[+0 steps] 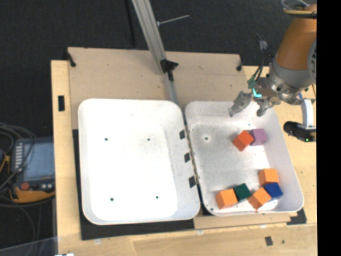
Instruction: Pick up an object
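Desk [61,143] with two white bins; tool [250,105] over the right bin [213,159].
Tool fingers spread, holding nothing; orange block [243,140], touching a purple block [259,136], lies just below it.

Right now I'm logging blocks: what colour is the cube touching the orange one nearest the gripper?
Pale purple cube, camera view.

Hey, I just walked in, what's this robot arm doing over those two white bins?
The arm's hand hangs open over the far edge of the right bin, with nothing between its fingers. That bin has small blocks in it: an orange block touching a purple block just below the hand, and a cluster of orange, green and blue blocks along the near edge. Nothing has been picked up yet. The left bin sits alongside.
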You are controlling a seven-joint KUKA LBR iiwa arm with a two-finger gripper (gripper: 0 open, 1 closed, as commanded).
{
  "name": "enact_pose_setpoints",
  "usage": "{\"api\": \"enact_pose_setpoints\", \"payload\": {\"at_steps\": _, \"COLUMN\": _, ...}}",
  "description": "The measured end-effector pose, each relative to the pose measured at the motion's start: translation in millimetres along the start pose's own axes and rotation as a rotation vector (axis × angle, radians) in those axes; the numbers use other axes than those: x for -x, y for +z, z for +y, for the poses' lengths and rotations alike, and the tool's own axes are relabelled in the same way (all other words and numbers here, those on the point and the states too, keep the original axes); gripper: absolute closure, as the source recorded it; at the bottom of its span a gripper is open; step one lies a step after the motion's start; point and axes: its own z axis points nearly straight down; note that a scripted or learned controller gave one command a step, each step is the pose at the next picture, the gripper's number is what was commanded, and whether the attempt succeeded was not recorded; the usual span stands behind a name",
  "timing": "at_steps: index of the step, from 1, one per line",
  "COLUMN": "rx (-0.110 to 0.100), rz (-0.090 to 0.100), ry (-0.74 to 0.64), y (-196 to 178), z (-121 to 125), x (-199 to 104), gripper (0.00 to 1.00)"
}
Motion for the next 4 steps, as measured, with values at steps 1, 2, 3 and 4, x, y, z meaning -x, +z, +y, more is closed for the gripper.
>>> {"api": "enact_pose_setpoints", "payload": {"at_steps": 1, "rx": 0.003, "rz": -0.003, "ry": -0.002, "y": -2, "z": 1, "x": 0, "gripper": 0.00}}
{"api": "enact_pose_setpoints", "payload": {"at_steps": 2, "rx": -0.001, "rz": -0.004, "ry": 0.004, "y": 40, "z": -4, "x": 3, "gripper": 0.00}}
{"api": "enact_pose_setpoints", "payload": {"at_steps": 3, "rx": -0.001, "rz": -0.003, "ry": 0.005, "y": 95, "z": -14, "x": 2, "gripper": 0.00}}
{"api": "enact_pose_setpoints", "payload": {"at_steps": 4, "rx": 0.027, "rz": -0.011, "ry": 0.008, "y": 105, "z": -7, "x": 5, "gripper": 0.00}}
